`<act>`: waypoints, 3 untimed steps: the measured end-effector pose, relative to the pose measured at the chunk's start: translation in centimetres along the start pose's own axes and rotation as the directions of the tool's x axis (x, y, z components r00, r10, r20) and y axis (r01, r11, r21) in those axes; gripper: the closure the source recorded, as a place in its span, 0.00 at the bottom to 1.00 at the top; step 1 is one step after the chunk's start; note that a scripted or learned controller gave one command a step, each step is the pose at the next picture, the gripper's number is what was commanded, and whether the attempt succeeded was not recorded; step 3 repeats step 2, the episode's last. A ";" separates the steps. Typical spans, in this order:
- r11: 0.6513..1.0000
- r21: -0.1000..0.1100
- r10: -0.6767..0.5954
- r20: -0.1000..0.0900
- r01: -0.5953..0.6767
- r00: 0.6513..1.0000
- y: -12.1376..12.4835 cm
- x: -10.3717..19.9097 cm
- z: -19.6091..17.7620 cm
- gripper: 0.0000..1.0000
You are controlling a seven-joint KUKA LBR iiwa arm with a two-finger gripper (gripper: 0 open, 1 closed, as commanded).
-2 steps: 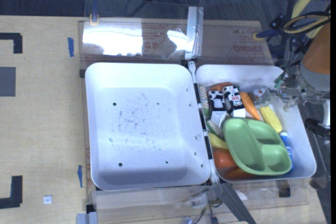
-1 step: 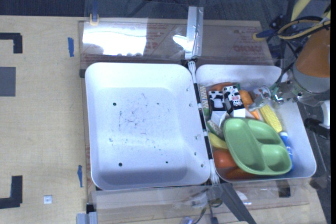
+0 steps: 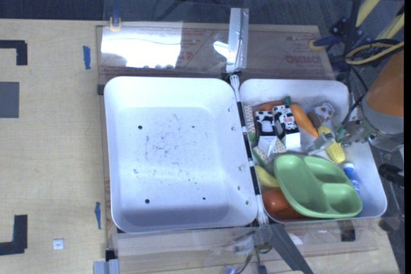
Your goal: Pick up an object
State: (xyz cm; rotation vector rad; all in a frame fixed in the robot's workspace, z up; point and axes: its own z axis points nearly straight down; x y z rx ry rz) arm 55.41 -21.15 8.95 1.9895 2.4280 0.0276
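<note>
**Arm at right bin, objects not lifted**

Left bin is on the left, w/ white floor marked by small scratches. Right bin just beside it holds a pile: black-white box, carrot, green divided tray at front over a red object, corn piece. Gripper is low at right side of pile, near corn; I cannot tell if it is released or clenched. Orange band at far right.

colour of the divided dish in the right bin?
Light green: the divided dish, clearest in the camera view, lying at the right bin's front.
</note>
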 end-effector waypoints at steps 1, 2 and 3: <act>1.000 -0.001 0.002 0.009 -0.002 1.000 0.0 -0.3 -1.0 1.00; 0.997 0.015 -0.081 0.009 0.081 0.997 -1.3 10.5 -12.4 1.00; 0.997 0.015 -0.081 0.009 0.081 0.997 -1.3 10.5 -12.4 1.00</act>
